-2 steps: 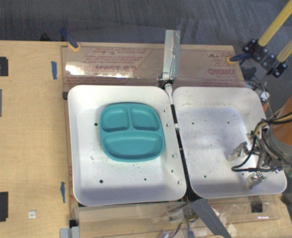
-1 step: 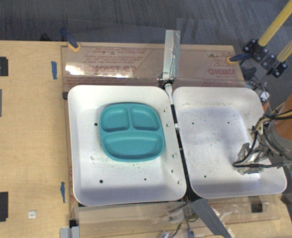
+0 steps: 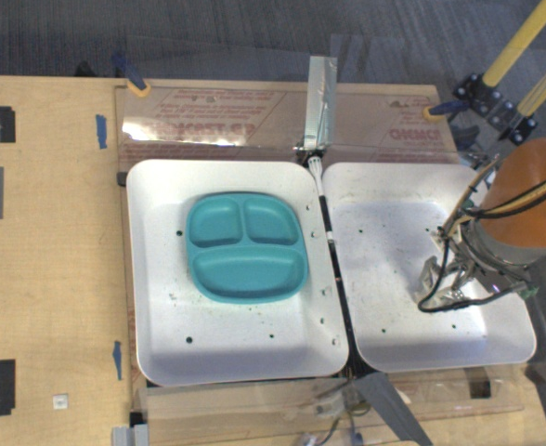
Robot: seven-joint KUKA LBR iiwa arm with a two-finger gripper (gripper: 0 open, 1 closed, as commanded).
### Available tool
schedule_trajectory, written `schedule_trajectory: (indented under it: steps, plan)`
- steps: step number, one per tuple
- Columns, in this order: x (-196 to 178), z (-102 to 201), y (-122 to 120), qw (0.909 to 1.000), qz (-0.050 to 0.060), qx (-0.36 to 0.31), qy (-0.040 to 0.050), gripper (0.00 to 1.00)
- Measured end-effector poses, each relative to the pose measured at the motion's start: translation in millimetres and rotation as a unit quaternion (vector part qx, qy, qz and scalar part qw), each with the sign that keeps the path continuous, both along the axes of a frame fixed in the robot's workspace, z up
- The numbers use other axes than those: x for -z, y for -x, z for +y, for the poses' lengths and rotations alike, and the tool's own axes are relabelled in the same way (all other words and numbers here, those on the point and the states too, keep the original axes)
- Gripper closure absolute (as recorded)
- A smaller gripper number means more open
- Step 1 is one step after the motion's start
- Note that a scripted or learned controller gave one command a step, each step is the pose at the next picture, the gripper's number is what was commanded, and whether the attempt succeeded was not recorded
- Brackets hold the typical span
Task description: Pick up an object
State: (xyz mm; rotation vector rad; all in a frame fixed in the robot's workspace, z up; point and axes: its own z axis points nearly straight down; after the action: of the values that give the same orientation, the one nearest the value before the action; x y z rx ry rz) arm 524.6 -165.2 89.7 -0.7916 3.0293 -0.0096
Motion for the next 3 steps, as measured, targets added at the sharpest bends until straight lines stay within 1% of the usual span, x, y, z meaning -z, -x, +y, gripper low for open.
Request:
schedule_trajectory:
  steps: [1,2,3]
  plan:
    - [-68,-58,-48,0.9949,-0.002,0.101,-0.0012,1.00]
    - [-125,28,-57,0.9929,-0.002,0.119,-0.0038,1.00]
    - [-169,150,-57,0.9945,-0.002,0.105,-0.0057,1.00]
